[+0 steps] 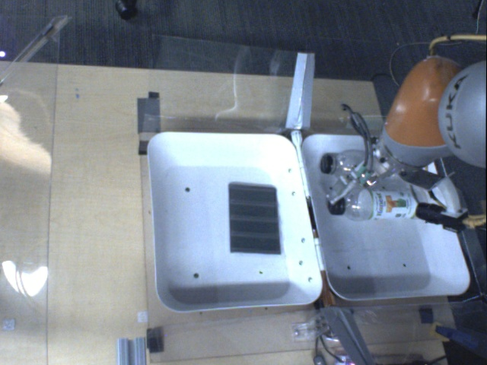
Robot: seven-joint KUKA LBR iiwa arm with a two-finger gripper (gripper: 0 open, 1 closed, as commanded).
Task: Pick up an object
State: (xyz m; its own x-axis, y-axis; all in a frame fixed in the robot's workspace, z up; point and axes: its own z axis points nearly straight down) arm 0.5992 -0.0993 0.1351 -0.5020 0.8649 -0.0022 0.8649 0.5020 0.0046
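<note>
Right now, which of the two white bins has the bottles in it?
The right bin, under the arm. Two clear bottles lie at its far end by the gripper; the left bin holds a dark ribbed pad.

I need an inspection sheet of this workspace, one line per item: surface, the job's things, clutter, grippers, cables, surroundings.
Surface: wooden bench bearing two white bins side by side, left bin and right bin.
Job's things: clear bottle with a label, lying on its side in the right bin; dark ribbed block lying flat in the middle of the left bin.
Clutter: nothing seen.
Grippers: gripper low in the right bin, at the bottle's neck end; its state is hard to tell.
Cables: thin cables run along the wrist.
Surroundings: dark floor beyond the bench; clear panel on the left.
</note>
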